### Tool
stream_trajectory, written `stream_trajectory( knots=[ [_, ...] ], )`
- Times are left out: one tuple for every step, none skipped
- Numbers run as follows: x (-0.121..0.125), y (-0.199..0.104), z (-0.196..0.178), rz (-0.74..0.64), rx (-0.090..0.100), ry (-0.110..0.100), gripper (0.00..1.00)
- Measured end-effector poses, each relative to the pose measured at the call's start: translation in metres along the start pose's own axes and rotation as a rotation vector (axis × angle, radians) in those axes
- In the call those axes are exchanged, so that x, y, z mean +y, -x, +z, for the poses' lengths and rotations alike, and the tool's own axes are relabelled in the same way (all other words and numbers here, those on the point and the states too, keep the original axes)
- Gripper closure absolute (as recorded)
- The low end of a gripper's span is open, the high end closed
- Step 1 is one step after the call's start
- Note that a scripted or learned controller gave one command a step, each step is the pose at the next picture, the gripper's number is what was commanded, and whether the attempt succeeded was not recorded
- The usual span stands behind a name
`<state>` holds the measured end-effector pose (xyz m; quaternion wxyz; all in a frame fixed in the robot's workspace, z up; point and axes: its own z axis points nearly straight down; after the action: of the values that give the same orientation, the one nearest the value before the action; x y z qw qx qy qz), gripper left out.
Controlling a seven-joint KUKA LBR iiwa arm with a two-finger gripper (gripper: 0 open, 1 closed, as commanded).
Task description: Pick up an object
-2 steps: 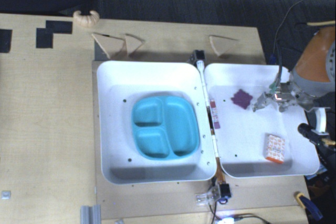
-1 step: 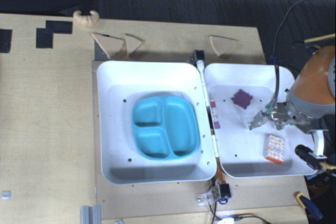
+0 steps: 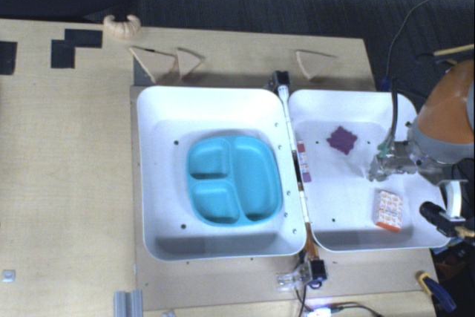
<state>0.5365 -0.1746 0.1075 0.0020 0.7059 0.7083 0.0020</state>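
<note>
Overhead, 2 shallow white bins sit side by side on a pale wooden bench, their inner edges touching along a central seam. Filling much of the left bin [image 3: 159, 159] is a turquoise plastic tray [image 3: 234, 178] with 3 compartments: 2 smaller ones stacked on its left side and 1 longer one on its right. Nothing can be seen lying in those compartments. On the floor of the right bin [image 3: 349, 234], a small purple object [image 3: 342, 139] rests toward the far side, roughly in the middle. Closer to the near right corner lies a small box [image 3: 389, 209] with an orange and white pattern, well apart from the purple piece. Against the left wall of that bin, next to the seam, is a thin card [image 3: 303, 163] with dark red marks. Reaching in from the right, the grey arm with its orange band ends in a gripper [image 3: 378, 168] hanging above the right bin, between the purple object and the patterned box and nearer the box. Whether it is open or closed cannot be told, and nothing is visibly gripped.
</note>
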Motion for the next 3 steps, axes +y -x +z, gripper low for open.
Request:
stream_trajectory(
  knots=[
    [0.000, 0.000, 0.000, 0.000, 0.000, 0.000, 0.00],
    [-0.035, -0.031, 0.020, 0.003, -0.004, 0.005, 0.00],
    [-0.033, -0.031, 0.008, 0.002, -0.005, 0.011, 1.00]
  ],
)
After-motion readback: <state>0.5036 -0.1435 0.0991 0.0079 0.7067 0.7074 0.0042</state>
